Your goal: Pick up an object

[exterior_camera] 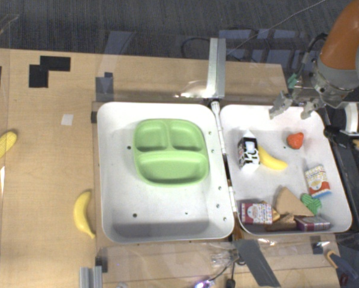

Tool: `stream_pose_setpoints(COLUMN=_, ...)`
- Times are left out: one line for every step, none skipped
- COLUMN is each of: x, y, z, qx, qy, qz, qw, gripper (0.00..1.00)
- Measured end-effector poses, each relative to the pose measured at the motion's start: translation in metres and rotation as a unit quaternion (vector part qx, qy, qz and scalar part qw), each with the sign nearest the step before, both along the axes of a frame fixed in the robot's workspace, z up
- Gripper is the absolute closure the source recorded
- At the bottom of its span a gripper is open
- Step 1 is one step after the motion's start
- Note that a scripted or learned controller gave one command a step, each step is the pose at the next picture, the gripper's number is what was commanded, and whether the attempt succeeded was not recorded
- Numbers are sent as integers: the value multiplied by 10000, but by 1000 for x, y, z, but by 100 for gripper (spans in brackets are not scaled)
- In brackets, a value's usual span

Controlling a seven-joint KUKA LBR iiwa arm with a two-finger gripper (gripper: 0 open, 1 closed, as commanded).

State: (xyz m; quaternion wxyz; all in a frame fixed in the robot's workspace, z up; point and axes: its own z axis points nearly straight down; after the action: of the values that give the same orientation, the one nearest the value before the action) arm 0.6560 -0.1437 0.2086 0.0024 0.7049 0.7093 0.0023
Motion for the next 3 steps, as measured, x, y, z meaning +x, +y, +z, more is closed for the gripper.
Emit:
stream_pose_setpoints(x=-22, y=14, z=-115, qx=4, qy=5, qz=-832, qw=9965, gripper=0)
stream_pose_setpoints(x=-47, y=53, z=-117, qx=-37, qy=-53, qz=-848, qw=9964, gripper=0)
stream_pose_setpoints(x=-45, y=57, z=-106, qx=-1, qy=-73, qz=-840, qw=9964, gripper=100)
